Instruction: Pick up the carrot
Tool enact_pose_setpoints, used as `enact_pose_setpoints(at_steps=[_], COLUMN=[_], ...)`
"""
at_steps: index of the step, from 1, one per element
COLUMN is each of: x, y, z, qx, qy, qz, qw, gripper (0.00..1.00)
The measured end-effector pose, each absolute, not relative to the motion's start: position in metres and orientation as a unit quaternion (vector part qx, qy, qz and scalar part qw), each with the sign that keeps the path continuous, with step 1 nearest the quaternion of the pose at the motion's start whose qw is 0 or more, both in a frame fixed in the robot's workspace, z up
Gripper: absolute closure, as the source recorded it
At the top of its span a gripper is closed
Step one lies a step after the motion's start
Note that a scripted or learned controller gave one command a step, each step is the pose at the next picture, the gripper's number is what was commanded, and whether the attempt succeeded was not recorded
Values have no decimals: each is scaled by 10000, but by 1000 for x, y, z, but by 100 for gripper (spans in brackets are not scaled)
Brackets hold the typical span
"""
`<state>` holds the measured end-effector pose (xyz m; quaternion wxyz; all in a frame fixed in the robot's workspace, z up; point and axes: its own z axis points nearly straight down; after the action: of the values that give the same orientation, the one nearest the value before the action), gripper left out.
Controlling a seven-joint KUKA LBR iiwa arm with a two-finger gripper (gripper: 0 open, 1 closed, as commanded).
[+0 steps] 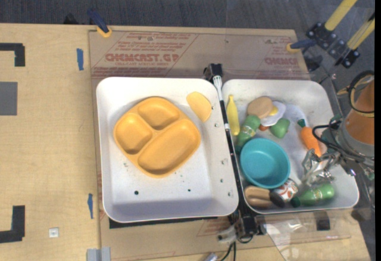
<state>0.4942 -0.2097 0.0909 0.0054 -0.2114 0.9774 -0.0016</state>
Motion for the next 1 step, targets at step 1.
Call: enact_pose_setpoints(at_steps=[1], x=[531], y=[-156], z=[92], qx=[-1291], qy=[9915], qz=[-91], qw=[105], gripper=[100])
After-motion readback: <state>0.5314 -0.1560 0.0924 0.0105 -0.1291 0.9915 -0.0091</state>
